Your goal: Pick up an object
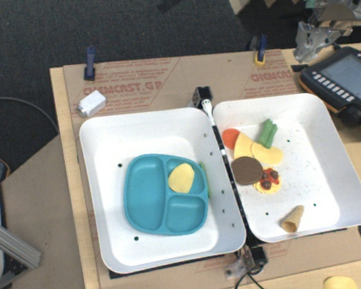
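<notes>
Dark carpet surrounds a worktop (90,261) covered by brown cardboard (154,85), printed in red with letters that read roughly "CAST"; the rest is too faint to read. Two clamps, blue (89,63) and yellow-blue (260,50), pin the cardboard's far edge, and a small white block (91,103) lies near the left bin's far corner. The left bin (102,143) and right bin (306,113) touch along a black hinge strip. In the left bin, a teal divided tray (147,196) holds a yellow piece (182,178) in its upper right compartment; bare white floor rings the tray. In the right bin, the objects cluster against the left wall: an orange piece (231,137), a green piece (267,133), a yellow slab (259,153), a brown disc (246,169), and a small red-and-yellow item (269,180). A cone (292,218) lies apart near the front wall; the bin's right half is open. The claw (314,35) hangs beyond the bin's far right corner; whether it is apart or together cannot be told.
</notes>
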Tool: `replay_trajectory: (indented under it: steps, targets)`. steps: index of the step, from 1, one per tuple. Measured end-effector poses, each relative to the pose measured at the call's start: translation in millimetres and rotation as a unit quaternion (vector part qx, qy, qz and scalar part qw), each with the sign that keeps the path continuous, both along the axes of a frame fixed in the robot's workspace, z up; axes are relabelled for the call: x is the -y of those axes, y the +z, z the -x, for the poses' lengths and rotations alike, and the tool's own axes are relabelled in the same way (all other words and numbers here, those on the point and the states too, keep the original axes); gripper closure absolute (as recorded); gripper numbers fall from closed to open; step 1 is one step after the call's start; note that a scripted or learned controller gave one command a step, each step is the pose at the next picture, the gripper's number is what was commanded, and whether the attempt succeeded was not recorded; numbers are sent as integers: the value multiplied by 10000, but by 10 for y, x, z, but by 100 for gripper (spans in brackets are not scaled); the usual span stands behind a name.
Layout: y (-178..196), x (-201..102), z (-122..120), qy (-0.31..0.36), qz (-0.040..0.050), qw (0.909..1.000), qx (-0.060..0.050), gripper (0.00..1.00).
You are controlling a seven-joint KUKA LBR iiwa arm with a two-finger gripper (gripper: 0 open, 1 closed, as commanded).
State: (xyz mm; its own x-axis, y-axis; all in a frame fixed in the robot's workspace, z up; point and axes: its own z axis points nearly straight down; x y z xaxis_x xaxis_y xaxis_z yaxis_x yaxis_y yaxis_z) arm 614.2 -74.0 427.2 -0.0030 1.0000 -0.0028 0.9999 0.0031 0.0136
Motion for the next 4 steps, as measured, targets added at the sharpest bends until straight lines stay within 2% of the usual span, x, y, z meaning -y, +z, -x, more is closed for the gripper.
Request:
replay_trajectory:
  steps: [1, 2, 3, 4]
  targets:
    - [1161, -867, -194, 34, -19, 10000, 19, 100]
    - [-2502, -1270, -338, -6, -16, 9999, -115, 100]
    - [-1529, -1529, -35, -2, -19, 10000, -52, 100]
    - [-1907, -1647, 980, -20, -17, 9999, -120, 100]
